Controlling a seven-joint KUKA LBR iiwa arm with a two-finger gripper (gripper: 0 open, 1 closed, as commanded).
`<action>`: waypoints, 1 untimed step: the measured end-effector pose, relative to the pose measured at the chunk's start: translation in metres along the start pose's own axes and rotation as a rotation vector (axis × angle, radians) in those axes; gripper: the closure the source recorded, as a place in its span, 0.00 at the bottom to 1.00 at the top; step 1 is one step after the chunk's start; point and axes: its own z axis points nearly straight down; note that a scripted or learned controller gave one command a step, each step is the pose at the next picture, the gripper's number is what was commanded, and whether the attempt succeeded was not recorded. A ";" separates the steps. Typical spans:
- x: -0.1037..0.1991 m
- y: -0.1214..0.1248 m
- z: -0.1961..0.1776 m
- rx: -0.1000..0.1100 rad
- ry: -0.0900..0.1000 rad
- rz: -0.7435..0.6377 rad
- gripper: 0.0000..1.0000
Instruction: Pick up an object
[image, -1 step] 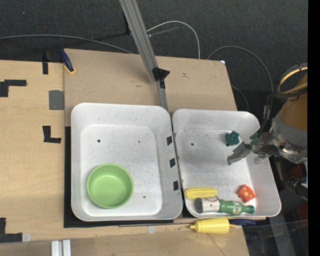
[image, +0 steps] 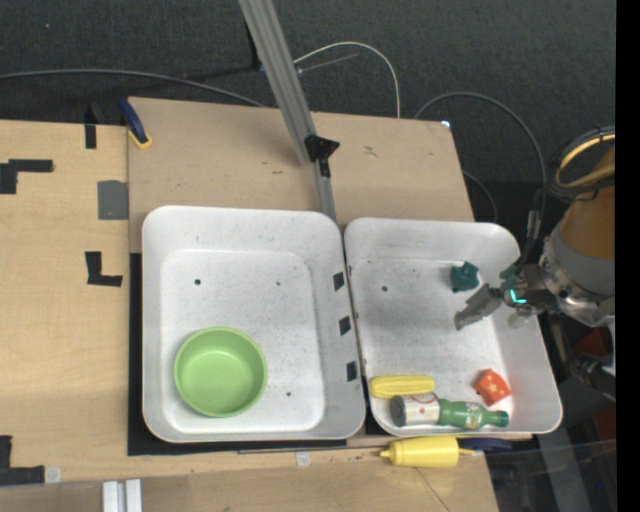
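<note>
Arm low over right bin

Two white bins sit on the bench: the left bin and the right bin. The left bin contains one green bowl. The right bin contains four items: one small teal object, one small red object, one yellow corn cob and one green bottle; one yellow bottle-like item lies just outside its near edge.
</note>
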 end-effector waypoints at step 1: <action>0.004 0.000 0.044 0.004 0.000 0.000 0.00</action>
